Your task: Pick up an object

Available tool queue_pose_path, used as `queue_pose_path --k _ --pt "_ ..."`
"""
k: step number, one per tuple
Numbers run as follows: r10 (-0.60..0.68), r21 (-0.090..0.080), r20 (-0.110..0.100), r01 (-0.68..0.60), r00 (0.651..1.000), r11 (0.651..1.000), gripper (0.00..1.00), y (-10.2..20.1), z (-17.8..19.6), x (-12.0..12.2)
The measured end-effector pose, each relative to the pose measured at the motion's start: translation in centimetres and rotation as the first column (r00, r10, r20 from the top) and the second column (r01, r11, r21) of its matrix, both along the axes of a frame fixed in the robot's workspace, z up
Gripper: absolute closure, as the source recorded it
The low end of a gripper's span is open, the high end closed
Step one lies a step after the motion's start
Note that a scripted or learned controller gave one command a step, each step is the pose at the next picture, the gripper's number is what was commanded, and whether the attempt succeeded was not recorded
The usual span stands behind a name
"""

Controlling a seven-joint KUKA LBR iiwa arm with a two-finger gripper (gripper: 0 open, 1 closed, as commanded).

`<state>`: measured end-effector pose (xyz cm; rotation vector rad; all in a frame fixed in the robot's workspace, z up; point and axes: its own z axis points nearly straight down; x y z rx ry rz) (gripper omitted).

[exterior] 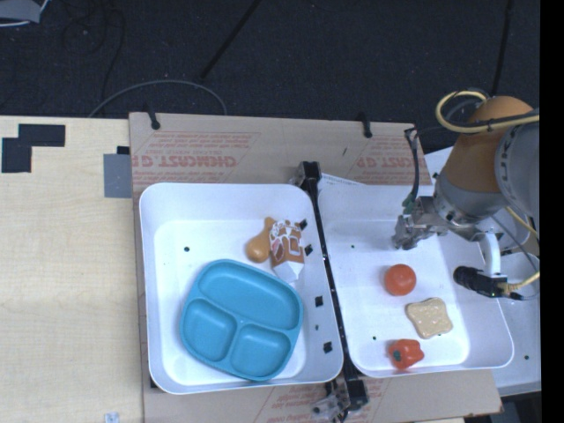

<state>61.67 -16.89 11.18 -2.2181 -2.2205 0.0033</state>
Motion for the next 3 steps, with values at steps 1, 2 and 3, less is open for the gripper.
queue_pose_path --k 1,2,3 --pt "0.001 -0.001 0.006 -0.001 1.0 1.0 1.0 0.2 6.2 0.4" --pt "0.002 -0.002 0.007 -0.002 1.0 1.0 1.0 0.2 10.9 0.5" --pt "0.003 0.001 0.002 -0.003 1.0 1.0 1.0 5.2 12.0 0.5"
